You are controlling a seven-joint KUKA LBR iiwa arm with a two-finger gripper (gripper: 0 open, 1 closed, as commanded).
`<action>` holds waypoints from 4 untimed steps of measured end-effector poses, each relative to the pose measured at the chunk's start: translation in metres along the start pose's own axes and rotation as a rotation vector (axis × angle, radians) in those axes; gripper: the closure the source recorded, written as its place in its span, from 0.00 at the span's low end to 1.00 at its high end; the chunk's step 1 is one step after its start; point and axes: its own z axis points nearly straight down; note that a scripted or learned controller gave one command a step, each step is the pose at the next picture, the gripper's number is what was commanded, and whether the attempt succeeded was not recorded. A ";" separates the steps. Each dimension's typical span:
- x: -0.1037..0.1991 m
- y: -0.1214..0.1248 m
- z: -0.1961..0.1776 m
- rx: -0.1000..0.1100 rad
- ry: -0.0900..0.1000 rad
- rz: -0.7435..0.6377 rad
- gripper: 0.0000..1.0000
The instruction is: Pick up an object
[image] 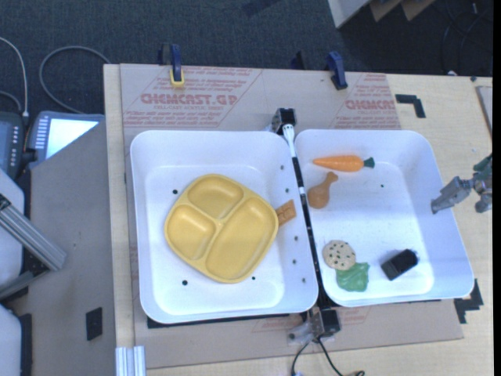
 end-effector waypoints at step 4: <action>0.012 0.007 0.161 -0.004 0.001 -0.004 0.00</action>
